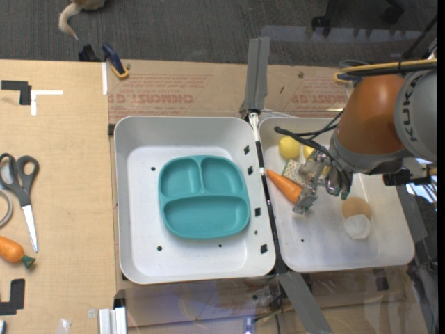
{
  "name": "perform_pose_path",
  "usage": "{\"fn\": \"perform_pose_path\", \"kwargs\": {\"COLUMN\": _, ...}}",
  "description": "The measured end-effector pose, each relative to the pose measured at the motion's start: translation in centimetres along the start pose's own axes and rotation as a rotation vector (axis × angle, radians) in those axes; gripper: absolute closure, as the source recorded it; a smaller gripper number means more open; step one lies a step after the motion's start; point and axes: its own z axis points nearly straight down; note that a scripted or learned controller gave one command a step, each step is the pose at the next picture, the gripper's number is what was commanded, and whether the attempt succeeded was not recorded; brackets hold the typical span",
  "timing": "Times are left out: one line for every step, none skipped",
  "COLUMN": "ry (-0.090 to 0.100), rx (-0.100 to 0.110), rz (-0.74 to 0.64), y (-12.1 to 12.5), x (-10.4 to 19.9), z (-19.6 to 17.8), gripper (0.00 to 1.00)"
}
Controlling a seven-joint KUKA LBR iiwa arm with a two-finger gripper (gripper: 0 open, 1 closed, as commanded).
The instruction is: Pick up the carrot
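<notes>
The orange carrot lies in the right bin close to its left wall, with its thin tip pointing up-left. My gripper reaches down from the right and sits right over the carrot's thick end, hiding that end. I cannot tell whether the carrot is gripped or only touched. It appears to rest on the bin floor.
A yellow lemon and a small patterned item lie just behind the carrot. A beige and white object sits to the right of the gripper. The left bin holds a teal divided plate. Scissors and a second carrot lie on the bench at far left.
</notes>
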Motion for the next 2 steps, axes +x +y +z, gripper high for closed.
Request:
{"fn": "perform_pose_path", "kwargs": {"ry": 0.003, "rx": 0.005, "rz": -0.124, "y": -0.2, "x": -0.5, "z": 0.0, "gripper": 0.0}}
{"fn": "perform_pose_path", "kwargs": {"ry": 0.008, "rx": 0.002, "rz": -0.063, "y": 0.4, "x": -1.9, "z": 0.1, "gripper": 0.0}}
